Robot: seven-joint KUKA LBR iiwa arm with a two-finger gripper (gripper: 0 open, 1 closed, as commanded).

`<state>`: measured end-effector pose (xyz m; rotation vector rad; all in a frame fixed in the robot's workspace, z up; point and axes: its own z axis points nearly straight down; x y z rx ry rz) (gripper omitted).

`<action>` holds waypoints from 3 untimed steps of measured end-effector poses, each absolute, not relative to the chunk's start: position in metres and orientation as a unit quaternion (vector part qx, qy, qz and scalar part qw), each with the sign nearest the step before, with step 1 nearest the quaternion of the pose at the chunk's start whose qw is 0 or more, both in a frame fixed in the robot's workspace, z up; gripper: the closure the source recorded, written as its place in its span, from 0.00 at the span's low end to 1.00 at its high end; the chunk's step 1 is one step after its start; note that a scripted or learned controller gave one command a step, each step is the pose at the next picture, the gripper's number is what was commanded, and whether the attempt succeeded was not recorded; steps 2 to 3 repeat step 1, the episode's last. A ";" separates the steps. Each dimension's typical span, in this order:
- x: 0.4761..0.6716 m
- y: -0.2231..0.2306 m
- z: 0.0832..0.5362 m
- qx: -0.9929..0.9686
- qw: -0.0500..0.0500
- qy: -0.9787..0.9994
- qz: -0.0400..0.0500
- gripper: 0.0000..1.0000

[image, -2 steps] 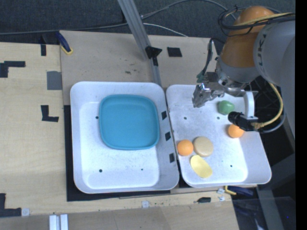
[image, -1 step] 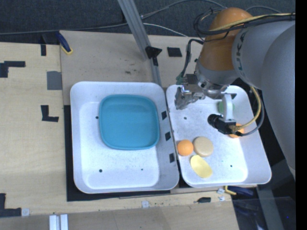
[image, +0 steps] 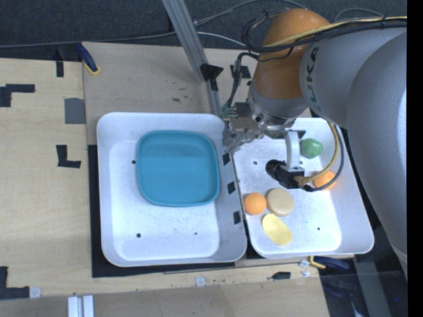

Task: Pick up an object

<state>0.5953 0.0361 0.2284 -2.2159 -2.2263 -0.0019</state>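
Observation:
In the right bin (image: 330, 240) lie an orange ball (image: 255, 203), a beige round piece (image: 280, 201) touching it, and a yellow oval piece (image: 277, 230) just in front of them. A green object (image: 310, 147) sits at the bin's back, and an orange object (image: 326, 179) is partly hidden by a cable. A blue square plate (image: 177, 167) lies in the left bin (image: 125, 243). My gripper (image: 236, 136) hangs at the back left corner of the right bin, beside the divider and apart from the objects. The wrist hides its tips.
A metal pole (image: 192, 41) slants up from behind the bins. A black part (image: 281, 170) on a cable hangs over the middle of the right bin. The grey arm covers the bench's right side. Open floor in the right bin lies at its front right.

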 end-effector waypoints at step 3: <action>0.592 0.081 0.230 -0.706 0.001 -0.709 0.000 1.00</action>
